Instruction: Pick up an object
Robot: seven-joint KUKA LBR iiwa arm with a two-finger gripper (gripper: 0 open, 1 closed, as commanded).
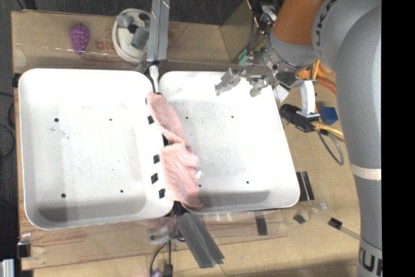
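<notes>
Pink cloth [174, 154] lies draped over the wall between the left bin [39, 139] and the right bin [272, 159]. The hand [241, 85] hangs over the right bin's back edge, fingers apart, holding nothing. A purple toy [80, 37] sits on the tabletop [194, 36] behind.

The two bins [84, 146] look like smooth white plastic with a dull sheen. A pink cloth [175, 152], soft and nubbly like terry, drapes over the divide between them. The surface [194, 32] looks like matt brown cardboard or wood. The arm [363, 74] has a smooth grey shell with a glossy orange band [301, 0]; the pincer [243, 84] looks like bare metal.
</notes>
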